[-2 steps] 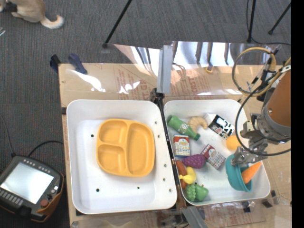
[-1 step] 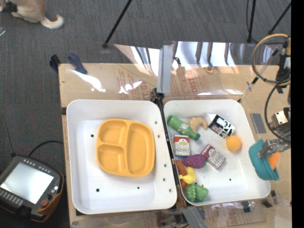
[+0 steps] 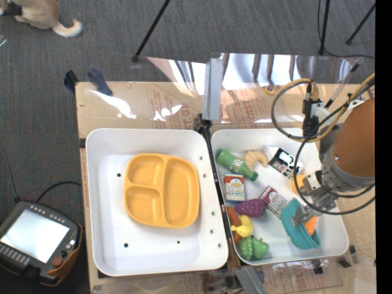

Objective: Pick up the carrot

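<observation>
Orange carrot (image 3: 312,225) lay in the right bin (image 3: 338,241), touching a teal scoop (image 3: 298,226). My claw (image 3: 304,215) hovered just over both; I couldn't tell how far it was spread.

Robotics lab: teach pendant (image 3: 38,241) on grey carpet (image 3: 92,17), tripod legs (image 3: 156,22), cardboard-topped bench (image 3: 110,103), cabled arm (image 3: 352,146)

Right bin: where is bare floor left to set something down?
In the right white bin, bare floor runs along the near wall, between the green toy and the teal scoop. The left half is crowded with toys. In the left white bin, bare floor rings the yellow divided plate.
</observation>
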Robot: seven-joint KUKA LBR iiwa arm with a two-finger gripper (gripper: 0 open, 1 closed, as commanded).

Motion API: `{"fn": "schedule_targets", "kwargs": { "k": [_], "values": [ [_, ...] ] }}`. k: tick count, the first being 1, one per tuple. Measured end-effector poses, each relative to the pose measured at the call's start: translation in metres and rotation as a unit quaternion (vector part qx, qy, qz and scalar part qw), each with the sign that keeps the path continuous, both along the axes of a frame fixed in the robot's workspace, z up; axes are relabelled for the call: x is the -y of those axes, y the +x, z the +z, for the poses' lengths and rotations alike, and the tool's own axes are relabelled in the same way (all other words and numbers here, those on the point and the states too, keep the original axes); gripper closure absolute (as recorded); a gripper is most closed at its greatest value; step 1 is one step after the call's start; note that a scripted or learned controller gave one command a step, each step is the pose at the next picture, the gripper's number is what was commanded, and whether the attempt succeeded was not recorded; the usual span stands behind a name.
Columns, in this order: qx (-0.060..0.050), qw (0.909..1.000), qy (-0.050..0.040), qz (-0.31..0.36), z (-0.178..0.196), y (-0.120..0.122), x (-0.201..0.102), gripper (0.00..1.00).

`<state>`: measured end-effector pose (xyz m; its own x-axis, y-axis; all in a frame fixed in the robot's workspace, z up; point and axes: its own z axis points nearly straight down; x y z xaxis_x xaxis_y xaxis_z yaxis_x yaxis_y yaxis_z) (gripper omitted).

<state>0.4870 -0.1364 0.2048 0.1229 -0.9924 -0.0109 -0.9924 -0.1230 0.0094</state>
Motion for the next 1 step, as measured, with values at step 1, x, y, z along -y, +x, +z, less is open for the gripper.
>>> {"fn": "schedule_targets", "kwargs": {
  "k": [1],
  "values": [
    [0.009, 0.9935, -0.0031, 0.113, 0.1662, -0.0003, 0.0378, 1.00]
  ]
}}
